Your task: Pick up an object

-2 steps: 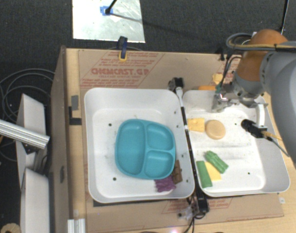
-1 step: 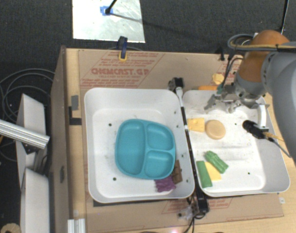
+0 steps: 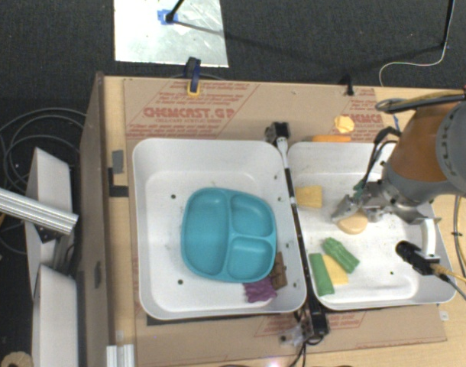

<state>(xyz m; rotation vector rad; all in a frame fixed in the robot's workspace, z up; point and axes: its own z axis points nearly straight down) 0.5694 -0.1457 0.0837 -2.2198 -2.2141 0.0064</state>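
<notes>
Left of centre, a teal divided plate [image 3: 229,234] sits in the left bin [image 3: 160,205]. In the right bin [image 3: 386,289], the tool [image 3: 354,207] hovers at a tan oval piece [image 3: 353,224]; seemingly the approach step, next closing squarely. Its opening I cannot tell. The arm [image 3: 424,155] slants in from the frame's right.

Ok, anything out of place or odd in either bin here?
Mildly: the purple piece and a brown piece sit wedged under the teal divided plate's near edge in the left bin. Nothing looks spilled or broken. The pincer hovers by the tan item.
</notes>
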